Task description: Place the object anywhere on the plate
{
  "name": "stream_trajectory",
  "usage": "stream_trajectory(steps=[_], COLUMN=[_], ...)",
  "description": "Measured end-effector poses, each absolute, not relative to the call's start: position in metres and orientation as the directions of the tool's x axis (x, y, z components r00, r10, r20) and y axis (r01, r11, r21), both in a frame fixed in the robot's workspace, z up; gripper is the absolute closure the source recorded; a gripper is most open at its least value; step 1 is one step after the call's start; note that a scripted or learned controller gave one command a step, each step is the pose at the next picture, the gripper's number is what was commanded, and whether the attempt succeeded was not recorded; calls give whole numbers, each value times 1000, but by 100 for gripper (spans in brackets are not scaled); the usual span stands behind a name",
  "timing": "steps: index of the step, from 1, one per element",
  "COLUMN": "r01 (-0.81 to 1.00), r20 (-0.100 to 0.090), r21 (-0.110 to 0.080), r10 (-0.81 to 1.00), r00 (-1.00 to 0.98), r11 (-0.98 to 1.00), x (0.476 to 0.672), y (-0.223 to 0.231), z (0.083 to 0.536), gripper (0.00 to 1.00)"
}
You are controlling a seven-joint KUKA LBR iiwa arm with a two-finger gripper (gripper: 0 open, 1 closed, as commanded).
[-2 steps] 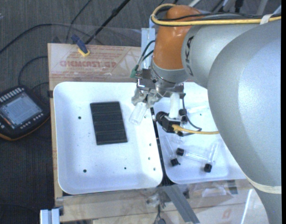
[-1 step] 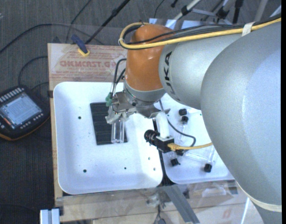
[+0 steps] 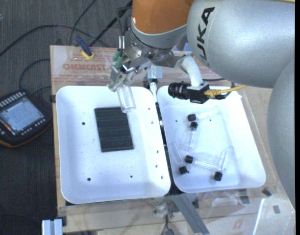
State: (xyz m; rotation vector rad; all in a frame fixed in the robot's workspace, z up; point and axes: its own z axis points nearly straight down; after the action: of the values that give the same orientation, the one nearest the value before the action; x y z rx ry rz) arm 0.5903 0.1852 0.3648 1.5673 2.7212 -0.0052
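Fingers (image 3: 119,81) of the gripper clasped a clear vial (image 3: 126,99), which hung below them just beyond the far edge of the dark plate (image 3: 113,129) in the left bin (image 3: 71,146). The carry step looked nearly finished; next, a short move nearer and a release. More vials (image 3: 204,163) lay right. Behind, the arm (image 3: 238,28) leaned in.

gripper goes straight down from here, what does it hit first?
Likely the top edge of the dark plate in the left bin. The gripper holds a clear tube just above it; depth is unclear, so the tube may land beside it.
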Motion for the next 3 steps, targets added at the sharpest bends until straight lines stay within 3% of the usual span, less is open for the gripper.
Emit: stream_trajectory(steps=[1, 2, 3], r01=[672, 78, -163], r20=[-2, -3, -3], r21=[-1, 0, 0], r10=[672, 78, -163], r00=[-741, -997, -987], r11=[741, 997, 987], x=[627, 638, 654], y=[215, 230, 233], z=[397, 434, 433], gripper=[100, 100, 100])
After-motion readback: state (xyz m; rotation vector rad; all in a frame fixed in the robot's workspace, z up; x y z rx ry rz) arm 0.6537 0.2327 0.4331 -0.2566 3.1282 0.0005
